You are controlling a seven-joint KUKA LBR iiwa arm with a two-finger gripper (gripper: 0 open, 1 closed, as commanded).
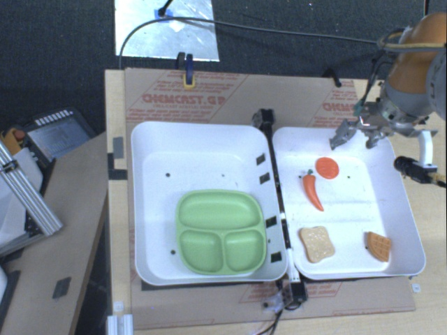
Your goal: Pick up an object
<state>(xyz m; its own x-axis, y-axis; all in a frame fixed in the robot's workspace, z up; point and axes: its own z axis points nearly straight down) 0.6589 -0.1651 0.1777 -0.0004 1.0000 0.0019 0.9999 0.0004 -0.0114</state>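
End effector apart, above right bin, near tomato slice and carrot.

Bright, even overhead light; soft shadows inside the white bins, glare on the foil sheet, slightly grainy.

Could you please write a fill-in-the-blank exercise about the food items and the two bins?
1. The green divided plate lies in the ____ bin.
2. The carrot lies just below the red ____ slice.
3. The right bin holds ____ food items.
4. The gripper hangs open over the right bin's ____ edge.

Missing words: left; tomato; four; far
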